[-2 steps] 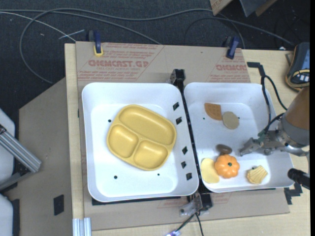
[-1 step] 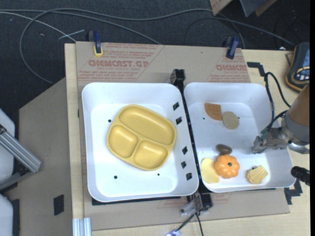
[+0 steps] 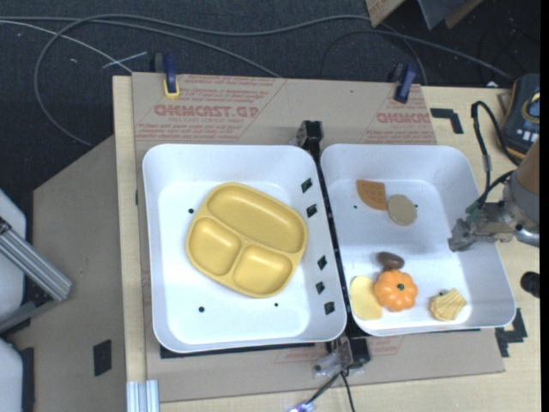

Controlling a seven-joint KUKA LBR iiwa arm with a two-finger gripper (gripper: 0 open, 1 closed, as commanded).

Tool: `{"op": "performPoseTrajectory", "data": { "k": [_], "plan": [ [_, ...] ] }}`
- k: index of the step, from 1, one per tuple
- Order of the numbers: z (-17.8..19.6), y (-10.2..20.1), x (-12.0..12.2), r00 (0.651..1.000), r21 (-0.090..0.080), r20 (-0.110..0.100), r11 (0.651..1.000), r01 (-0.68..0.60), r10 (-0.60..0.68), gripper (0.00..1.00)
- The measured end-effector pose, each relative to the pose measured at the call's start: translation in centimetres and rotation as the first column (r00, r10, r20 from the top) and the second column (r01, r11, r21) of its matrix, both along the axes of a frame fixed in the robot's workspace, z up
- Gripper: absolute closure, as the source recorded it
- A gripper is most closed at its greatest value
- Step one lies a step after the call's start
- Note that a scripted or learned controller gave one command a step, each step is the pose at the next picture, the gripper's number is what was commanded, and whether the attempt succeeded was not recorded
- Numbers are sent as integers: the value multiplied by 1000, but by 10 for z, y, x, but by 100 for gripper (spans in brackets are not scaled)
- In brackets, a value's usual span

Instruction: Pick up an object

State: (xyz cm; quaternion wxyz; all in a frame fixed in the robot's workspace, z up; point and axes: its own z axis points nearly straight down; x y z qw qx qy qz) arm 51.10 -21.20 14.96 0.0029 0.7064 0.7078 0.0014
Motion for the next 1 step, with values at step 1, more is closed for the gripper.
{"op": "performPoseTrajectory", "data": {
  "k": [1],
  "plan": [
    [59, 9, 2, 1000, 0, 1, 1000, -1, 1, 100]
  ]
}}
